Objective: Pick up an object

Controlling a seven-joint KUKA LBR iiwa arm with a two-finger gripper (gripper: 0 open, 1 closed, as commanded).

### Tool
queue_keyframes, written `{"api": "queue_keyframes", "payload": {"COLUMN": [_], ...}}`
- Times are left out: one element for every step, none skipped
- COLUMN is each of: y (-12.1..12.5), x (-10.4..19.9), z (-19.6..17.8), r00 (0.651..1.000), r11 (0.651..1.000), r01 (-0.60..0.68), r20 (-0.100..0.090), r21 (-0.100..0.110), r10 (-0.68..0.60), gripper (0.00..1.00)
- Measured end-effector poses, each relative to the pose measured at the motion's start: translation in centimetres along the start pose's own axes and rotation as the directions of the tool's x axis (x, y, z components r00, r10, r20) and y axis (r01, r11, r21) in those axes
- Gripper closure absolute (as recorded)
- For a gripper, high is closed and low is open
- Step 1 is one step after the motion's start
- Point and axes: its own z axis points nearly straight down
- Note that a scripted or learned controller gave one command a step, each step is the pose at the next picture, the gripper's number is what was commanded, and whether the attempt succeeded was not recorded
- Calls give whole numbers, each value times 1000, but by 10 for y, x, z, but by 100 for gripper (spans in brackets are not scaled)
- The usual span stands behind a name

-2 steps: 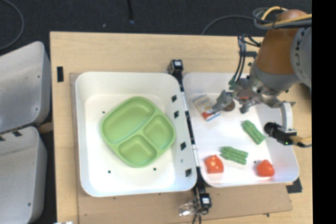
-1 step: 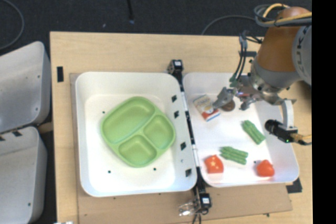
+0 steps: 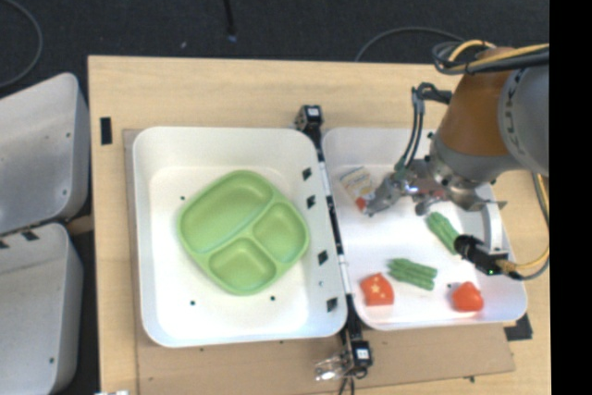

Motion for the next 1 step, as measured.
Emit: {"api": "queue_keyframes", "payload": {"y": [0], "x": [-1], "z": [51], "r00": [1000], "r11": [1000], "r01": [-2], "r20": [0], "r21": [-2], "r10": [2], "gripper": [0]}}
